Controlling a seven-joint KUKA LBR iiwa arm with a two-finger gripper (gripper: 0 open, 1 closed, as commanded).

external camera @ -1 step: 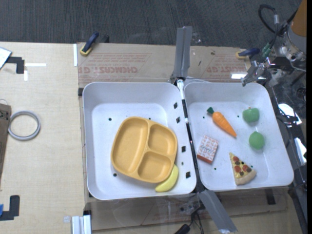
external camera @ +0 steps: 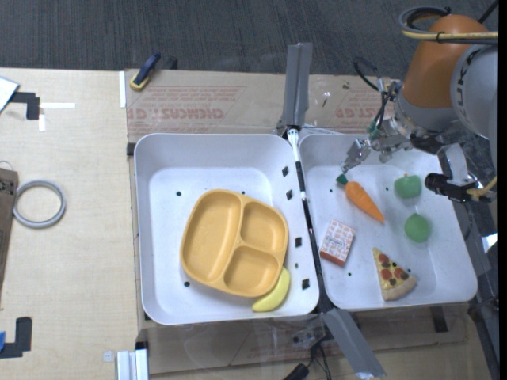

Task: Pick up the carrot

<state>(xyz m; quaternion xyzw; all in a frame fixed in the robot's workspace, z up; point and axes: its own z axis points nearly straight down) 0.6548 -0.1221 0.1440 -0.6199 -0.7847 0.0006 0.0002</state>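
The carrot (external camera: pixel 364 200) lies flat in the right bin (external camera: pixel 451 295), in its upper left part, slanted with the green stub end up toward the bin's far left corner and the orange tip pointing down and to the right. I judge it a toy: light, rigid, probably smooth plastic, so it should not crush but could squirt out of a pinch if I catch it on the taper. I would close across the thick part just below the green top, jaws set square to its long axis, where the sides run closest to parallel.

Nothing touches it. A small printed box (external camera: pixel 337 241) sits just below it, two green round pieces (external camera: pixel 409 186) (external camera: pixel 417 228) lie to its right, and a pizza slice (external camera: pixel 392 274) lies nearer the front. The bin's left wall is near the green end, which leaves less room on that side.

My hand (external camera: pixel 354 157) hangs just above and left of the green end, near the bin's far rim; I cannot tell how it is set, and I see nothing held in it

The left bin (external camera: pixel 150 212) holds a yellow divided plate (external camera: pixel 234 244) and a banana (external camera: pixel 274 294)
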